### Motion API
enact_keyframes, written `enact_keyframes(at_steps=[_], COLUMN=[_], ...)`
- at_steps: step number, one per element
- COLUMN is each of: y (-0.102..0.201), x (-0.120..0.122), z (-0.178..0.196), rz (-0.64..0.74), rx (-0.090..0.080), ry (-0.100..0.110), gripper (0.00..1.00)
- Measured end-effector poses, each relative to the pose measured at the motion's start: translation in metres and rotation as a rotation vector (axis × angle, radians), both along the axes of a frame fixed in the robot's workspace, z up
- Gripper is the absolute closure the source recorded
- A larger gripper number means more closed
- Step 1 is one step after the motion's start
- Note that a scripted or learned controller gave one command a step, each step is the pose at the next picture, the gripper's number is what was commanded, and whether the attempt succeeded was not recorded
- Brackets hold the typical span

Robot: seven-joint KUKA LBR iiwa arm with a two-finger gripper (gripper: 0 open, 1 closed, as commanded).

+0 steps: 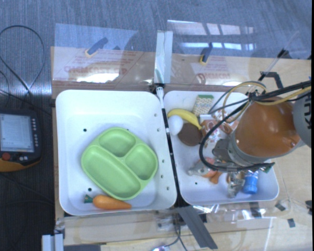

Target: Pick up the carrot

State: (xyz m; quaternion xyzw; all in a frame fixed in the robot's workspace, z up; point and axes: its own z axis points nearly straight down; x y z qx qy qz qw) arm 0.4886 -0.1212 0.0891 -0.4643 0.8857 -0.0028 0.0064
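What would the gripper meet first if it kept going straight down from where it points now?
Probably the right bin's floor, or the small orange piece beside the gripper; depth is unclear. The carrot lies in the left bin, well off that line.

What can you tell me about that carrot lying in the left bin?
The carrot is orange and smooth, looking like a plastic toy, with a small dark green stub at its left end. It lies flat, roughly lengthwise along the near wall of the left bin, thick end to the left and tapering rightwards. It sits just in front of the green divided plate, close against or under its rim. The gripper is over the other bin, away from it.
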Motion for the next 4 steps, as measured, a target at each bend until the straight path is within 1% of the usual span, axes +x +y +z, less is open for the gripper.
enact_keyframes(at_steps=[1, 2, 3, 4], y=[0.001, 0.066, 0.097, 0.065], x=[0.002, -0.003, 0.022, 0.002], z=[0.012, 0.097, 0.19, 0.366], rz=[0.001, -0.113, -0.175, -0.088], rx=[-0.001, 0.002, 0.003, -0.001], ry=[-0.003, 0.008, 0.004, -0.001], gripper=[1.0, 1.0, 1.0, 1.0])
